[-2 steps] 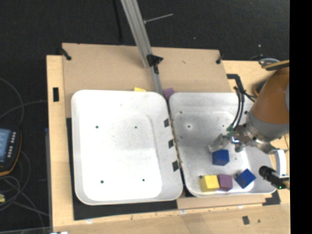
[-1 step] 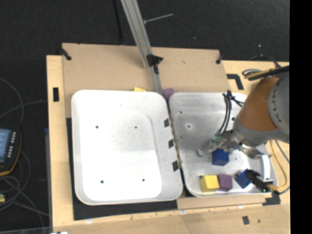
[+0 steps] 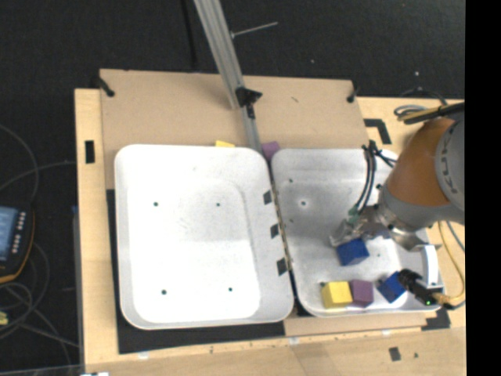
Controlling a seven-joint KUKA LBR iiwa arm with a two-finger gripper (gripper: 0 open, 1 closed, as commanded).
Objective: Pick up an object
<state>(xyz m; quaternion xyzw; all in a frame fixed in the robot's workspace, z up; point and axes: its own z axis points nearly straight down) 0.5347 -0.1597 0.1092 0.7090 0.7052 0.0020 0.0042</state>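
Gripper (image 3: pixel 350 232) of mine hangs low over the right bin (image 3: pixel 313 171), and just below its tip, toward the near wall, sits a blue block (image 3: pixel 352 251). That is the relation my next move turns on: the block lies right under and slightly nearer the camera than my tip, close enough that the two look almost touching, though I cannot tell whether they do. How wide I stand open I cannot tell either; the tip is a small blur of metal and cable, and nothing shows clearly held

The blue block looks like a squat cube, hard-edged and matte, turned a little askew to the bin's walls, with no real long axis to favour. Along the near wall lie three more: a yellow block (image 3: pixel 337 293), a purple block (image 3: pixel 362 291) touching it, and a second blue piece (image 3: pixel 391 288) just beside. All look like rigid foam or plastic. The bin floor is smooth white, shallow-walled. The left bin (image 3: pixel 156 171) is the same kind of tray. I judge the first blue block the natural target, needing a short drop
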